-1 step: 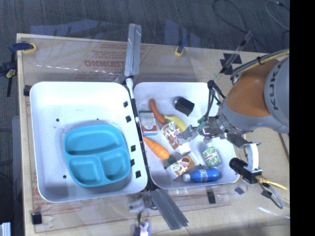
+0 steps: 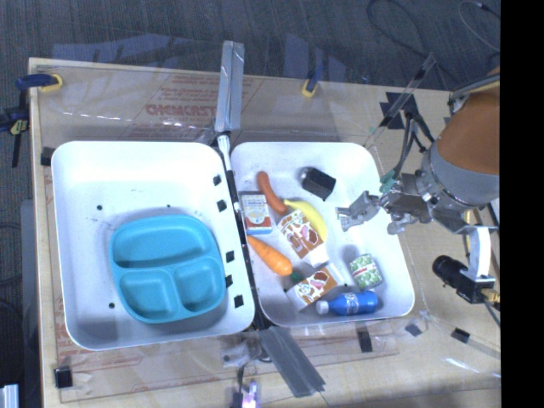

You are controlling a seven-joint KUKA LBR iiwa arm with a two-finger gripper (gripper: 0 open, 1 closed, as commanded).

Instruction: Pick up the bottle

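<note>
I'm looking at a robotics lab: a wooden bench [image 2: 102, 83] on dark carpet [image 2: 127, 11], two white bins [image 2: 76, 228] clamped in place with a divider, loose cables [image 2: 399, 15], and toy groceries for test picks.

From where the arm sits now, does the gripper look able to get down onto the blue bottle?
Probably yes. The bottle lies on its side near the right bin's front wall, uncovered from above. The gripper hovers further back. A carton touching its cap end and a can close behind may crowd the grasp.

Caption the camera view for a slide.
Gripper hovers over the right bin; blue bottle lies near its front edge.
</note>
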